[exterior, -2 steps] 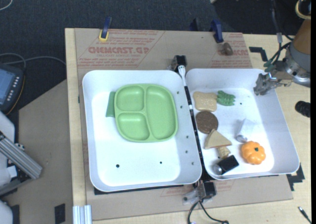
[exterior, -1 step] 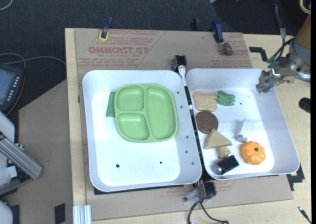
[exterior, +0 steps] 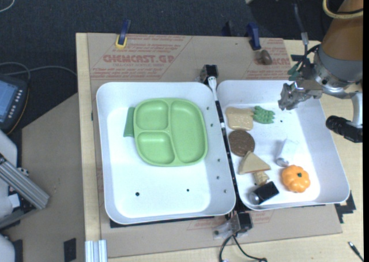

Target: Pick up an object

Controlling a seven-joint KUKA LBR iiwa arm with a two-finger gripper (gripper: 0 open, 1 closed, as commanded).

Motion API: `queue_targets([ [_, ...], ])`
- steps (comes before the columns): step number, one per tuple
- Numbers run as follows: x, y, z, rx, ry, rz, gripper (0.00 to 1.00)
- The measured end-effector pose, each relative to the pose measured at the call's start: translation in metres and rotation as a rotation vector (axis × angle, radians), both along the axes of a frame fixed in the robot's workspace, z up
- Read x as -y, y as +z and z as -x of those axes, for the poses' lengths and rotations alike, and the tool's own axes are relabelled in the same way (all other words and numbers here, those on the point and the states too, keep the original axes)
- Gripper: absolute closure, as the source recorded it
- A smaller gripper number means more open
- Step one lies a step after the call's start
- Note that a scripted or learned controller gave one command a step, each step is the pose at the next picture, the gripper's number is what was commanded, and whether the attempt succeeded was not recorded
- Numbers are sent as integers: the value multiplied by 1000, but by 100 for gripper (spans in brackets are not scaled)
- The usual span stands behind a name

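My gripper [exterior: 287,100] hangs over the far right part of the right bin [exterior: 323,139], just right of a small green leafy toy [exterior: 264,115], with nothing seen between its fingers. Left of that toy lies a tan bread slice [exterior: 239,119]. Below it are a brown round cookie [exterior: 241,141] and a tan wedge [exterior: 253,164]. A small white and grey object [exterior: 285,152] lies mid-bin. An orange pumpkin [exterior: 296,178] and a black block [exterior: 265,192] rest near the front edge.
The left bin [exterior: 115,168] holds a green divided plate [exterior: 170,131]. Blue and yellow clamps [exterior: 121,34] grip the cardboard sheet's far edge. A black divider clip [exterior: 209,73] sits between the bins at the back.
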State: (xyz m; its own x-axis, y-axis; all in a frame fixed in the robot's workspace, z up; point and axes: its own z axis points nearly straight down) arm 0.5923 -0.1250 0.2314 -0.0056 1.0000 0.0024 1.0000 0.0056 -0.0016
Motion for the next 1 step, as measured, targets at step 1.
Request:
queue_targets([
  [1,-57,8,-3,2,1,0,100],
])
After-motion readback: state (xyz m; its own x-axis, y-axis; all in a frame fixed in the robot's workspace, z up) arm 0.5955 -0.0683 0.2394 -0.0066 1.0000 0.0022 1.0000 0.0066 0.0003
